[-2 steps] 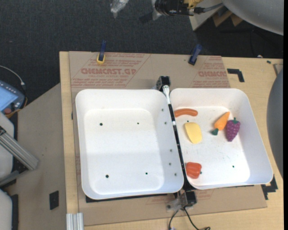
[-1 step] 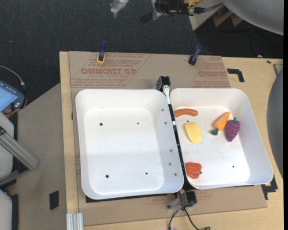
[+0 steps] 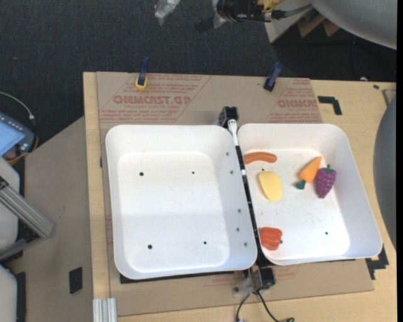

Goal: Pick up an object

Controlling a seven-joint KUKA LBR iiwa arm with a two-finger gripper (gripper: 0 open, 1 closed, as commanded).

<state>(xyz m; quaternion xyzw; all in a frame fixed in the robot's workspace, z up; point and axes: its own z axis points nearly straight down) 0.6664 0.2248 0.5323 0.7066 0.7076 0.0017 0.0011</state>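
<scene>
Two bins sit side by side on the brown board-covered tabletop (image 3: 189,94), their inner rims meeting along a dark seam.

All the loose things lie in the right shallow white plastic bin (image 3: 360,204):
- An orange-red toy sausage (image 3: 260,157) lies crosswise near the bin's far left corner, close to the seam.
- Just below the sausage and apart from it rests a pale yellow oval piece (image 3: 271,186).
- To the right of the oval piece, an orange toy carrot (image 3: 310,170) lies tilted, its green end pointing down and to the left.
- A purple bunch of toy grapes (image 3: 325,181) sits just beside the carrot on its right. Whether the two touch cannot be told.
- A red-orange toy pepper (image 3: 271,237) lies well apart from the others, in the near left corner against the bin's wall.

The floor of the left shallow white plastic bin (image 3: 170,207) shows a few small dark dots.

The grey robot arm (image 3: 362,19) crosses the upper right corner. The tool (image 3: 167,9) shows as a pale blur at the top edge, over the dark floor beyond the tabletop and well away from both bins. Whether it is released or clenched cannot be told, and nothing is seen held in it.
</scene>
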